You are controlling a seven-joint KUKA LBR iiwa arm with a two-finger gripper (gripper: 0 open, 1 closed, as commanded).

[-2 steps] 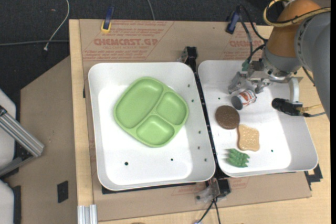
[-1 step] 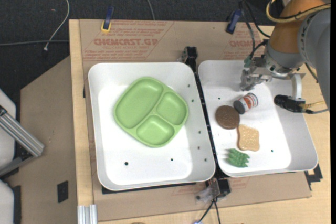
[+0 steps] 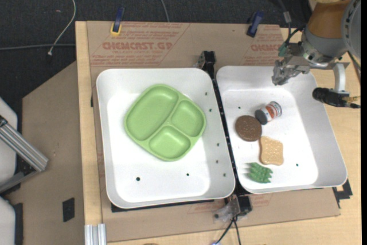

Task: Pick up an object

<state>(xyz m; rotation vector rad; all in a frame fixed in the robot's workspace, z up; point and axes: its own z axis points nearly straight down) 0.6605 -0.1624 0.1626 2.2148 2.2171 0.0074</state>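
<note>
Right bin (image 3: 321, 140), near to far: green leafy toy (image 3: 259, 172), long axis left-right; tan bread slice (image 3: 272, 151), lying flat; brown round patty (image 3: 248, 128); small can (image 3: 268, 112) on its side, dark cap end pointing left. Gripper (image 3: 282, 74) above bin's far edge, nothing between fingers; aperture cannot be told. Left bin (image 3: 114, 169) holds green divided plate (image 3: 165, 121).
</note>
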